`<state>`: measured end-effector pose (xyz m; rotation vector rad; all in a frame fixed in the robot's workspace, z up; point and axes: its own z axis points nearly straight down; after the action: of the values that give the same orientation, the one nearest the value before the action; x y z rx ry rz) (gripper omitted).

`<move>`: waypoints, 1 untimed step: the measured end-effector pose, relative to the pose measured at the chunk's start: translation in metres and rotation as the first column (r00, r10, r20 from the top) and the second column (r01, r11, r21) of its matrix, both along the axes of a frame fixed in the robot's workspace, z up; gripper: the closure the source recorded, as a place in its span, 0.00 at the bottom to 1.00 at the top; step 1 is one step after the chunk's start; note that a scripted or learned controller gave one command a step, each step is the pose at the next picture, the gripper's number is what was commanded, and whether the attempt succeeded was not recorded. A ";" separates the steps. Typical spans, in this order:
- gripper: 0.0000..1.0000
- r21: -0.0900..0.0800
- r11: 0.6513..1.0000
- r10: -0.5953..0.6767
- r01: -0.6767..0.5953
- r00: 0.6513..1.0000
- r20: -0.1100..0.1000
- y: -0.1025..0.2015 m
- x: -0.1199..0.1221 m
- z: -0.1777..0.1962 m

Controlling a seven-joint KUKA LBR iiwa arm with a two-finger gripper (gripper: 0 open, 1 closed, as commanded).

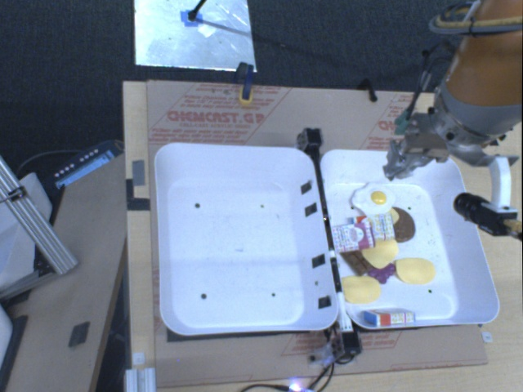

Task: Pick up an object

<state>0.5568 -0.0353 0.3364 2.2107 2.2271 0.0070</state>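
Apparently pre-grasp: gripper (400,166) hovers just behind the fried egg (375,198) in the right bin (470,288), likely lining up; cannot tell the fingers' spread. Pink carton (354,236) lies just before the egg.

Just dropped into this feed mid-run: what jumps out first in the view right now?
The cluster of toy food in the right bin draws the eye: a fried egg at the top, a pink carton below it by the divider, yellow pieces lower down. The gripper hangs over that bin's far edge, just above the egg. The left bin is plain white.
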 end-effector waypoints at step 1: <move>1.00 0.004 1.000 0.006 -0.006 1.000 0.016 0.087 0.021 0.156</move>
<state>0.5780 0.0513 0.4929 2.1977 2.2283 0.0285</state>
